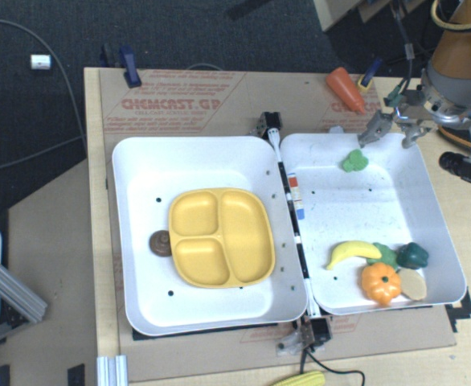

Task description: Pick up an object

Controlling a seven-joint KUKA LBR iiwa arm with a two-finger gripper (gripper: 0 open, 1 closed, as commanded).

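The right bin [428, 207] holds a small green piece [354, 162] near its far edge. At its near side lie a yellow banana [351, 252], an orange pumpkin-like toy [380, 283], a dark green pepper [411, 255] and a beige disc [414, 286]. My gripper [393, 129] hangs over the bin's far rim, up and to the right of the green piece, with its two fingers spread and nothing between them.
The left bin [131, 215] carries a yellow divided plate [219, 236] and a brown disc [160, 243] beside it. An orange carrot-like toy [346, 90] lies on the cardboard behind the right bin. A black divider [288, 207] runs between the bins.
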